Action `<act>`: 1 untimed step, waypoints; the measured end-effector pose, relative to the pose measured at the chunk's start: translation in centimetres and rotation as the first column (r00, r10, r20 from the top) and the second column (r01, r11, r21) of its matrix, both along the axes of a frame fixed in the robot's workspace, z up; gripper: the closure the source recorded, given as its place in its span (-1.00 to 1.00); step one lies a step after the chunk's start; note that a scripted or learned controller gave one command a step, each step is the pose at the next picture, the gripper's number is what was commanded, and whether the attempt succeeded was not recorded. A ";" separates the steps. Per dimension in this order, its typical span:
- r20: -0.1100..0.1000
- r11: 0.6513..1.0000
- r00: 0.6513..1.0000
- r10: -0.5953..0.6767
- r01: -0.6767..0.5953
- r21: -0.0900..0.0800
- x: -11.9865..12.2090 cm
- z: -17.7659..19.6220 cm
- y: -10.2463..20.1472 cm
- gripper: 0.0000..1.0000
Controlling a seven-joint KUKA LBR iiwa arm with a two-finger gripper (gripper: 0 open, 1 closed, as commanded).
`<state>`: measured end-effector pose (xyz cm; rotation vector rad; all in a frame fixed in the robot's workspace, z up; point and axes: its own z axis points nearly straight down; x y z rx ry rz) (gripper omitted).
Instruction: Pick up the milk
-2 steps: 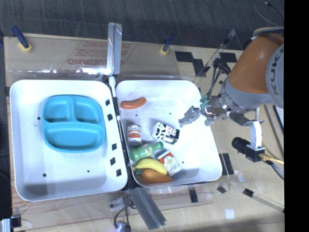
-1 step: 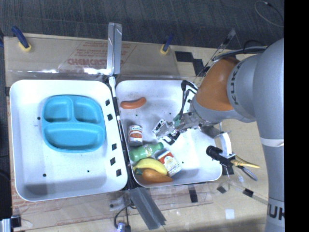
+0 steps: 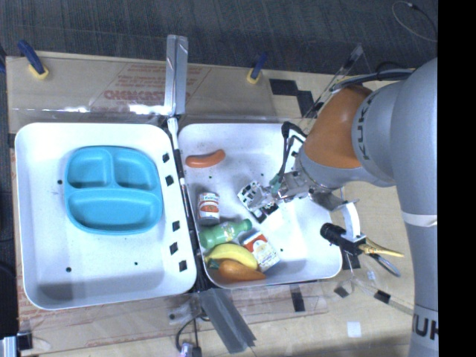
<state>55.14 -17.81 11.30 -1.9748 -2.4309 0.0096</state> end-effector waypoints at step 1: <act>0.004 0.975 0.975 -0.221 0.221 0.000 -1.2 -0.8 -0.5 1.00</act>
